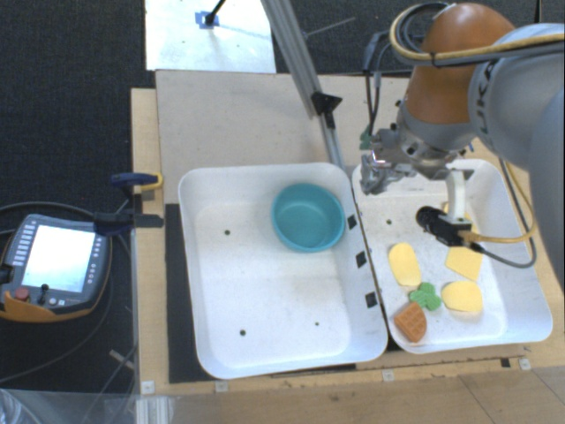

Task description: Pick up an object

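Tan board worktop (pixel 238 122), two white bins side by side along its near edge. Grey arm (pixel 521 87) with orange band comes in over the right edge. The end effector (pixel 380 173) hangs above the far-left corner of the right bin (pixel 523 325), nothing visibly in it; open or closed, can't tell.

Pickable stuff:
- Left bin (pixel 265 325): one teal bowl (pixel 307 217), upright, round, at the bin's far-right part, just beside the divide.
- Right bin, toward the worktop's near-right corner, clustered: yellow oval piece (pixel 404 264), yellow square slice (pixel 464 262), yellow rounded piece (pixel 462 297), orange-brown ridged piece (pixel 410 322), small green piece (pixel 427 296) touching the ridged one.

Nothing lies directly under the end effector. A slanted aluminium pole (pixel 296 51) runs down to the bins' far edge. Teach pendant (pixel 53 268) sits off the left edge, screen washed out. Arm lettering unreadable.
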`<state>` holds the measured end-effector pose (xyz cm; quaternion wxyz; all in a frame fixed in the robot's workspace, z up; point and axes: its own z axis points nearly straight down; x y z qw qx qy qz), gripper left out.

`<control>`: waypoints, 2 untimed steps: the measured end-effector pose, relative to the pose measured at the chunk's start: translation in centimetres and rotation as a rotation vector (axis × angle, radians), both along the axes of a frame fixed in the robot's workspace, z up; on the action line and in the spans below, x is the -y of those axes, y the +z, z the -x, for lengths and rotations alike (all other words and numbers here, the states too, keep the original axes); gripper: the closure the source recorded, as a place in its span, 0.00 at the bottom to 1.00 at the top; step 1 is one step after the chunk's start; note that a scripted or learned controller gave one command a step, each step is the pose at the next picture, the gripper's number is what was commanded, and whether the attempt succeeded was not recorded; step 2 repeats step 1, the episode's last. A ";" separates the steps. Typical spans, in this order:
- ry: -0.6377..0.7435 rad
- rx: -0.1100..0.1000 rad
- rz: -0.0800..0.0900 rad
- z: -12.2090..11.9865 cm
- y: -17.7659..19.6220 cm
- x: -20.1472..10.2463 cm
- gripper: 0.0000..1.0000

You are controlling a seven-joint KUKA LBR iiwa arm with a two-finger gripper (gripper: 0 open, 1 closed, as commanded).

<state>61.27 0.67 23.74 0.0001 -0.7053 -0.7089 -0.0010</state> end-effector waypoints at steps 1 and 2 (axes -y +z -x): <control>0.000 -0.001 0.000 0.5 0.5 -5.0 1.00; 0.000 -0.001 0.000 0.5 0.5 -5.0 1.00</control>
